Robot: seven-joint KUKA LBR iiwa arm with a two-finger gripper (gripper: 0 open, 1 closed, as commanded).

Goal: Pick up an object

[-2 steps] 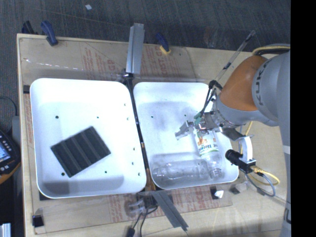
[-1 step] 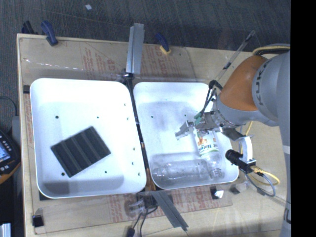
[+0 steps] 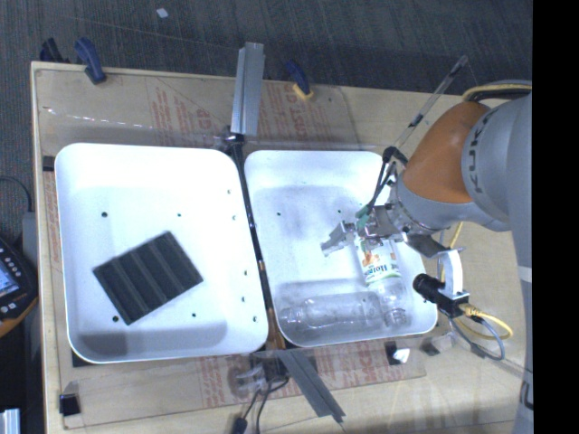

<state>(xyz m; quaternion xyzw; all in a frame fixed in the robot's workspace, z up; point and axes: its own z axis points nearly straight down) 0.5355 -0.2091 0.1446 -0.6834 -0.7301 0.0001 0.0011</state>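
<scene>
Pincer [image 3: 362, 231] low in the right white bin [image 3: 271, 242], its state we cannot tell, small orange-labelled bottle [image 3: 380, 265] just beside, clear plastic bottle [image 3: 339, 313] below, black ribbed slab [image 3: 147, 276] in the left bin [image 3: 72, 179].

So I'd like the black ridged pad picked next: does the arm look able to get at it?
Probably yes: the black ridged pad lies alone and flat in the left bin, uncovered. The pincer would need to cross over from the right bin.

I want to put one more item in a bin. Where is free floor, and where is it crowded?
Left bin: bare floor above and right of the black ribbed panel. Right bin: free in its upper left. Crowded at its lower right, with the clear plastic bottle, the small labelled bottle and the claw.
</scene>
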